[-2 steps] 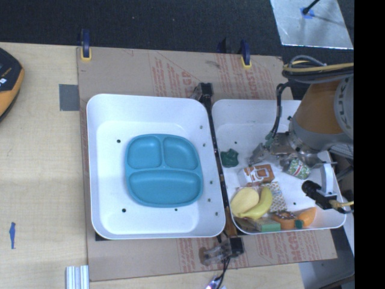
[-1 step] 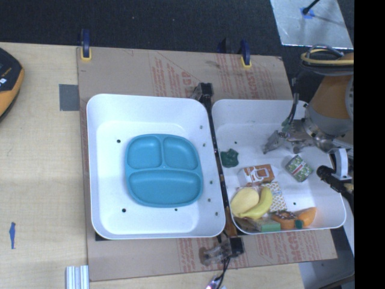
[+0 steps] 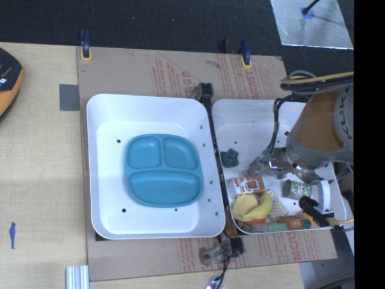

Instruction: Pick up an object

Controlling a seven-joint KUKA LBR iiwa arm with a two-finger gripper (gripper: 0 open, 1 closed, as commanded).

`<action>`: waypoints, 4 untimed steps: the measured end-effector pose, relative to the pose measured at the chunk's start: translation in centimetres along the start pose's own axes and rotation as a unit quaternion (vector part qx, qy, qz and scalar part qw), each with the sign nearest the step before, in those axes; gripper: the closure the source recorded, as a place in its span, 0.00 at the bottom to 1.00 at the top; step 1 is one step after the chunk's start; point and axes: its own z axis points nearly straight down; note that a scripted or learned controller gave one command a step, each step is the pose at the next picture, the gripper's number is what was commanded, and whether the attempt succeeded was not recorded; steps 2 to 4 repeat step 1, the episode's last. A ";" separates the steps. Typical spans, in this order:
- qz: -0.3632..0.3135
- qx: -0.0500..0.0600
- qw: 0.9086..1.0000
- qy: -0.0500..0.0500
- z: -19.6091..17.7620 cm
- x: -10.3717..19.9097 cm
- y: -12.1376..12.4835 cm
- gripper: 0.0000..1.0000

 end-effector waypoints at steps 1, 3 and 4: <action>0.000 0.000 1.000 -0.002 -1.0 -0.4 0.2 1.00; 0.000 0.000 1.000 -0.002 -1.0 -0.4 0.2 1.00; 0.000 0.000 1.000 -0.002 -1.0 -0.4 0.2 1.00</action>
